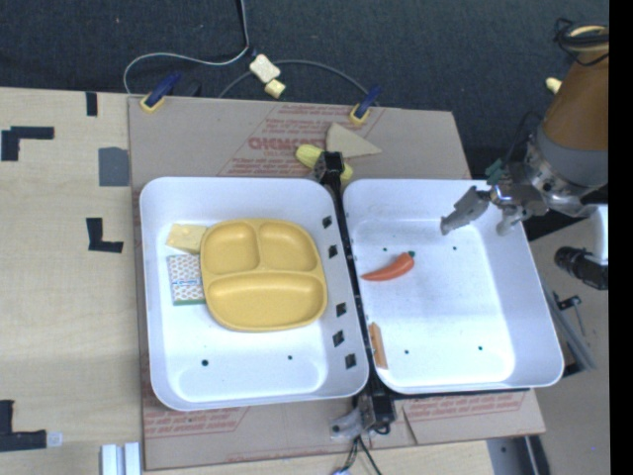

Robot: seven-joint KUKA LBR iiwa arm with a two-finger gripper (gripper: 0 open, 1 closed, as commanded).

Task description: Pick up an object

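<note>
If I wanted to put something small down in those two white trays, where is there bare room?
Most room is in the right tray: bare floor around the chili pepper, especially below it. The left tray is crowded by the yellow plate and a sponge; only a strip below the plate is bare.

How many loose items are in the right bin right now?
2: an orange chili pepper near the right bin's middle, and a thin orange stick against its left wall.

Light wooden bench (59, 295), brown cardboard sheet (287, 132) on it, dark carpeted floor (415, 28) beyond, thin cable (237, 18) trailing across.
</note>
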